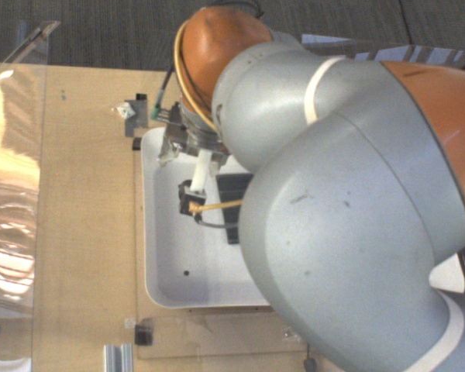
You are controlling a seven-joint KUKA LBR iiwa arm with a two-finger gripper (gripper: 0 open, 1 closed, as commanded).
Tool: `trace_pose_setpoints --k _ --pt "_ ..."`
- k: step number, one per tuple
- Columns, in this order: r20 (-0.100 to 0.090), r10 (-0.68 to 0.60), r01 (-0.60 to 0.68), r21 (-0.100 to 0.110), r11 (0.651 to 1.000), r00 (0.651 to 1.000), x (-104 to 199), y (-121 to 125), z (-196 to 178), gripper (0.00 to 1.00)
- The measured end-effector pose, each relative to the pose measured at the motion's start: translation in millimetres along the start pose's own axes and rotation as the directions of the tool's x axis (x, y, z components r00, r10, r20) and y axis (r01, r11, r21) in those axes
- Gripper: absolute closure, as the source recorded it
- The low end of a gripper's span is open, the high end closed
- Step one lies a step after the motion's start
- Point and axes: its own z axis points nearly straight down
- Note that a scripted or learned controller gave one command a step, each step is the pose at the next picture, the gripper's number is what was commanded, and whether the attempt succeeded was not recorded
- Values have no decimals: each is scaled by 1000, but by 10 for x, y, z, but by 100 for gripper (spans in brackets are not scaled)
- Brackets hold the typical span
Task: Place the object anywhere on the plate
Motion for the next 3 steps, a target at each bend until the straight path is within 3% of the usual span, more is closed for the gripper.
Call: trace_pose_setpoints --k 2,3 --pt "0 0 0 0 1000 1000 0 0 0 0" --pt "-1 -102 102 -3 995 995 -132 469 936 0"
